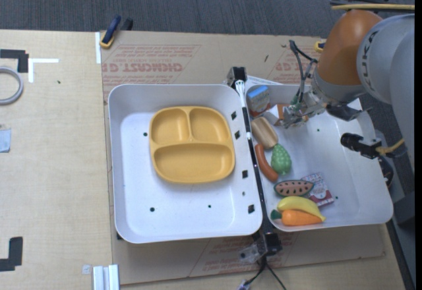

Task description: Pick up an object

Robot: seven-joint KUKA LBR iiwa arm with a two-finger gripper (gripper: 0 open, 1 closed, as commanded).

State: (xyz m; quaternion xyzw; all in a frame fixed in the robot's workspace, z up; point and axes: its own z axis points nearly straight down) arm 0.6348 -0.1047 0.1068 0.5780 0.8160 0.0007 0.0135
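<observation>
We look down at a slant from above the bench (59, 170), both white bins (125, 170) framed (arm (369, 58) entering at right).

Arm (386, 51) cut off at right

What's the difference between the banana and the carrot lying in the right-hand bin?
The banana is yellow and curved; the carrot is orange, straighter and has a green tip. The banana lies farther from the bin's near edge, and the carrot sits just below it in the picture. Both look like toy foods, lie on their sides and touch.
</observation>
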